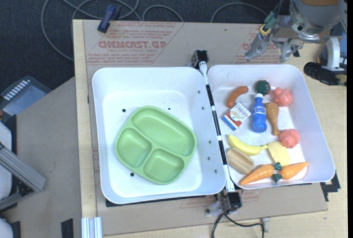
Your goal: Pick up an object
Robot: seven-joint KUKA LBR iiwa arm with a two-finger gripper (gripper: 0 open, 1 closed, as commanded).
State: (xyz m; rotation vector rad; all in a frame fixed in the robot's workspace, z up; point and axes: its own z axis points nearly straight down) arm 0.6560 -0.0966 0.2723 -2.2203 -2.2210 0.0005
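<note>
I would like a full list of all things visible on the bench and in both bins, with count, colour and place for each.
plate: 1, green, three compartments, left bin
sausage: 1, reddish brown, right bin, far left part
small carton: 1, white, red and blue, right bin, beside the bottle
bottle: 1, blue with white cap, right bin, middle
drumstick: 1, brown, right of the bottle
banana: 1, yellow, right bin, left side
carrots: 2, orange, right bin, near edge
bins: 2, white, side by side on the bench
clip: 1, blue, bench's far left corner
gripper: 1, grey, above the bench behind the right bin, holding nothing
</note>
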